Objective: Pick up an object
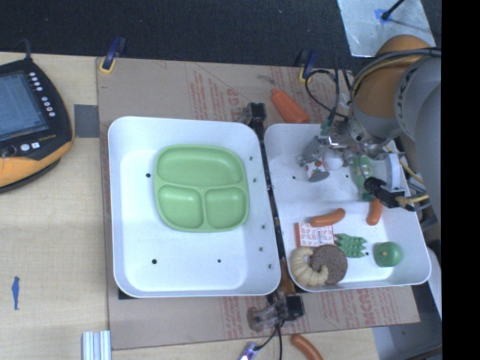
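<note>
My gripper (316, 160) hangs over the upper left part of the right bin (289, 193), reaching in from the right. Just under its tip lies a small red and white thing (319, 174), and I cannot tell whether it is held. Lower in the same bin lie an orange sausage (328, 217), a small orange carrot (373, 213), a red and white card (315, 235), a green leafy toy (351, 244), a green apple (387, 254), a brown donut (329, 264) and a beige bagel (302, 267). A green piece (365, 180) is partly hidden under the wrist.
The left bin (131, 223) holds a green divided plate (201, 187). An orange carrot (288, 107) lies on the cardboard behind the bins, and another orange piece (307, 346) in front. A teach pendant (26, 122) sits at the far left. Cables (326, 81) loop above the wrist.
</note>
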Available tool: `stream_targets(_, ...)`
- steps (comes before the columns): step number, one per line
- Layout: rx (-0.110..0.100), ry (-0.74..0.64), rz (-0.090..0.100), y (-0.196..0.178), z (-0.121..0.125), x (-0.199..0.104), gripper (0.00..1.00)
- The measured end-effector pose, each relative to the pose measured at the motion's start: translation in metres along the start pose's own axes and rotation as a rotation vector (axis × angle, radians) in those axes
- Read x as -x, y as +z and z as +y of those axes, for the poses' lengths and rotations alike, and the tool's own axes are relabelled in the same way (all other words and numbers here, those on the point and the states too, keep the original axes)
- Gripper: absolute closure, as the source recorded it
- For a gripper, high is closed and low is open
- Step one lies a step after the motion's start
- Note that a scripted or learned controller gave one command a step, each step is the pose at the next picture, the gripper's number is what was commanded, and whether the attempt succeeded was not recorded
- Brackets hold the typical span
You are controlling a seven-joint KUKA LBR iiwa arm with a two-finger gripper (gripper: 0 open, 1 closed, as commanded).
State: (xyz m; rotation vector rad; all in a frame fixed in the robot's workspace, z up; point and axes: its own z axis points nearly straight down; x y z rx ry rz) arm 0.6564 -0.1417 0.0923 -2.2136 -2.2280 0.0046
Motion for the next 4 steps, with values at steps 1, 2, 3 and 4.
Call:
stream_targets(1, -0.002, -0.002, 0.0, -0.01, 0.0, 0.001, 1.0)
stream_targets(2, 0.001, 0.002, 0.003, -0.1, -0.019, -0.088, 1.0)
stream_targets(3, -0.003, 0.001, 0.001, -0.111, -0.045, -0.105, 1.0)
stream_targets(4, -0.004, -0.001, 0.0, -0.099, -0.051, -0.155, 1.0)
